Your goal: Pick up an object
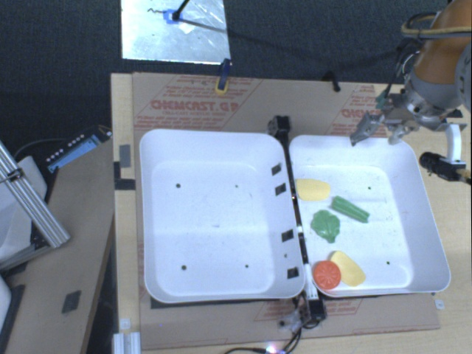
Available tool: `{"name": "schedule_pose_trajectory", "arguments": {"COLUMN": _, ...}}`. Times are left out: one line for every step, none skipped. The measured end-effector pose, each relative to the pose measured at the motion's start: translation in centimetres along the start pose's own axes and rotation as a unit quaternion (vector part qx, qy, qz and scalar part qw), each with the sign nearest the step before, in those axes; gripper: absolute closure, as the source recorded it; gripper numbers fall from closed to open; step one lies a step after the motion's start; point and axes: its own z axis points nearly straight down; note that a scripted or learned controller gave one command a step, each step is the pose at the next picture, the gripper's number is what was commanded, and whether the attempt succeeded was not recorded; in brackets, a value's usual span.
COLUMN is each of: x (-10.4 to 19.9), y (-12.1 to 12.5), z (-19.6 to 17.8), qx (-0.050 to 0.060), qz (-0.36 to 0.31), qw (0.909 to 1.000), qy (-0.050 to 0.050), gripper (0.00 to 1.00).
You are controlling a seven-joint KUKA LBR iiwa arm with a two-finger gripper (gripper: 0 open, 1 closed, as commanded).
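camera view:
arm: grey [442,57], enters from right, wrist over far edge of right bin [413,198]
gripper [380,129]: above right bin's far rim, nothing between fingers; released or clenched, cannot tell
right bin contents: yellow piece [313,190], green stick [349,209], green leafy piece [326,225], red round piece [327,274] touching yellow piece [349,269]
left bin [214,212]: beside right bin on counter [192,105]

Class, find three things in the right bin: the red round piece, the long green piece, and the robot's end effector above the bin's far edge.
red round piece [327,274], camera view, centre of its top.
long green piece [349,209], camera view, middle of its length.
end effector [377,133], camera view, between its fingertips.
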Motion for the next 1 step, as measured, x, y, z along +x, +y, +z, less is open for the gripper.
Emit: {"name": "schedule_pose_trajectory", "arguments": {"x": -0.01, "y": 0.11, "z": -1.18, "qx": -0.002, "qz": -0.002, "qw": 1.0, "qy": -0.001, "gripper": 1.0}}
